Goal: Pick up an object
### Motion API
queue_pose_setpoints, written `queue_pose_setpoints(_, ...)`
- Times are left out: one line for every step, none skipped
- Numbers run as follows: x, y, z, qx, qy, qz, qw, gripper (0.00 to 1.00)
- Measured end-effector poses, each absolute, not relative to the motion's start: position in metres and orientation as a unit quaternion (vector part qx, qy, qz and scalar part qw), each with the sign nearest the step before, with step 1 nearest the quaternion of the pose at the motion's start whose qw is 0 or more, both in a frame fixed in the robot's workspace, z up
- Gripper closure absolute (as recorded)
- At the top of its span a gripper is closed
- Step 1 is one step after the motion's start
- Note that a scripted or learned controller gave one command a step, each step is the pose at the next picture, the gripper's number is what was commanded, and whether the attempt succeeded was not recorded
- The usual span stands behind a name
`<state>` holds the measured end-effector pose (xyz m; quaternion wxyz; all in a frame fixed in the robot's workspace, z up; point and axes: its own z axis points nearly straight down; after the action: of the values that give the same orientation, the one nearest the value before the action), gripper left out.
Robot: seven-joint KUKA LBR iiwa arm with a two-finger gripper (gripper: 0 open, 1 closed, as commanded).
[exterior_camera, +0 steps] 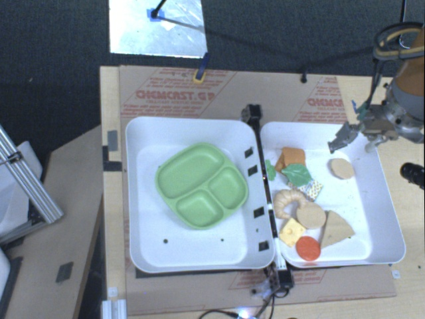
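The right bin (378, 198) holds several toy foods. Among them are an orange block (291, 157), a green leafy piece (297, 175), a pale oval biscuit (342, 169), a curled croissant (285, 201), a round tan disc (310, 215), a yellow cheese cube (291, 232), a red disc (307, 248) and a tan wedge (337, 228). My gripper (354, 143) hangs over the bin's far right corner, just above and behind the biscuit. Its fingers stand apart with nothing between them.
In the left bin (143, 238) lies a green divided plate (201, 185). A black clip rail (260, 178) joins the two bins. A small patterned piece (312, 190) sits beside the croissant. Cables and a yellow ring (398, 42) hang above the wrist at the right.
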<state>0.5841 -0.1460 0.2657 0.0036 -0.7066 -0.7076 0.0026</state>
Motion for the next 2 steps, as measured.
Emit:
queue_pose_setpoints(0.586, -0.146, 0.272, -0.706, -0.708, -0.0005, -0.001, 0.0)
queue_pose_setpoints(0.591, -0.141, 0.211, -0.706, -0.708, 0.0005, 0.001, 0.0)
